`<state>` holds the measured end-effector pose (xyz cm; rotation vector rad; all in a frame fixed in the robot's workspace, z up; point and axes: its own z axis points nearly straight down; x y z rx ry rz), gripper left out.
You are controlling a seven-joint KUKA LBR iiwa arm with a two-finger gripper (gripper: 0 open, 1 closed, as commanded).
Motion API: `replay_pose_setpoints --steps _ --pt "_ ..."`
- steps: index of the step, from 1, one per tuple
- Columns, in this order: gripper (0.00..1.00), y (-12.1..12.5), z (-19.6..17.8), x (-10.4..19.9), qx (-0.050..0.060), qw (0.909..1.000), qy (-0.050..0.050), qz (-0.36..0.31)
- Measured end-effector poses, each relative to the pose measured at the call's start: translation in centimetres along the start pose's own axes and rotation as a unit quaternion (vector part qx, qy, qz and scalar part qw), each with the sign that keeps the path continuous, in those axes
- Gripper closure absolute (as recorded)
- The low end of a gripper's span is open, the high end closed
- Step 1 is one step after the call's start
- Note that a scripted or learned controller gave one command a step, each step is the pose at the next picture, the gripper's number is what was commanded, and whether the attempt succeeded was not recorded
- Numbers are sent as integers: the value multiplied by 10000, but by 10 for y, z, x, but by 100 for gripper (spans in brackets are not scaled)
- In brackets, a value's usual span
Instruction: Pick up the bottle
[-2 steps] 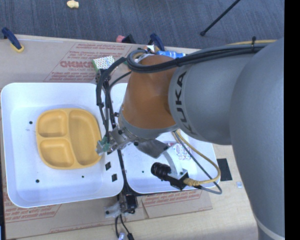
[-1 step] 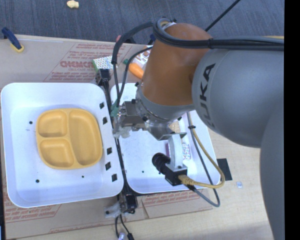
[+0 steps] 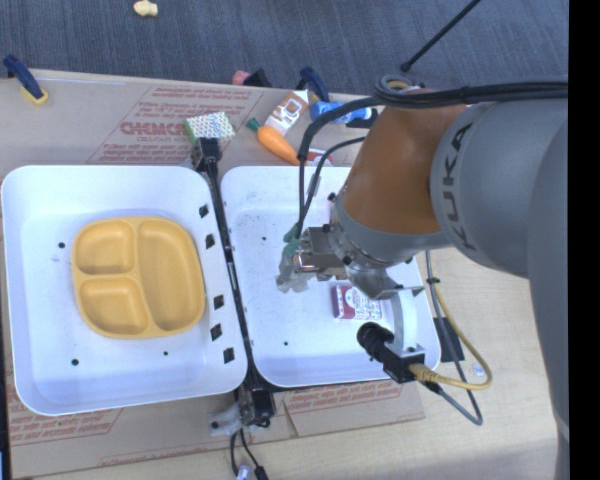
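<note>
Bottle (image 3: 288, 111): a small white-and-orange bottle lying tilted on the cardboard sheet (image 3: 130, 123), outside both bins, just past the far rim of the right bin.
Bottle relative to gripper: well apart from the gripper (image 3: 300, 263), up the view from it and a little to its left, with the bin rim between them; nothing touches the bottle.
Gripper: low over the middle of the right bin, below the grey arm with its orange band; whether it is wide or narrow cannot be told, and nothing is seen held in it.
Right bin (image 3: 265, 353): directly under the gripper; it holds a red-and-white packet (image 3: 348, 301) lying flat just right of the gripper, partly covered by the wrist.
Left bin (image 3: 20, 268): well to the gripper's left; it holds a yellow divided plate (image 3: 138, 275) with three compartments, lying flat near the bin's middle.
Beside the bottle: an orange carrot-shaped piece (image 3: 273, 143) just below it, closer to the gripper, and a green-and-white patterned block (image 3: 210, 126) further left on the cardboard.
Seam: black clips (image 3: 220, 268) line the joint between the bins, left of the gripper.
</note>
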<state>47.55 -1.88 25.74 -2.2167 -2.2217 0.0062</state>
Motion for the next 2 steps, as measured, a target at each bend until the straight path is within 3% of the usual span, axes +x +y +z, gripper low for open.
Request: replay_pose_setpoints --steps 1,2 --pt "100 0 17 30 2 9926 6 -1213" --pt "100 1 66 64 3 9470 2 -3213"
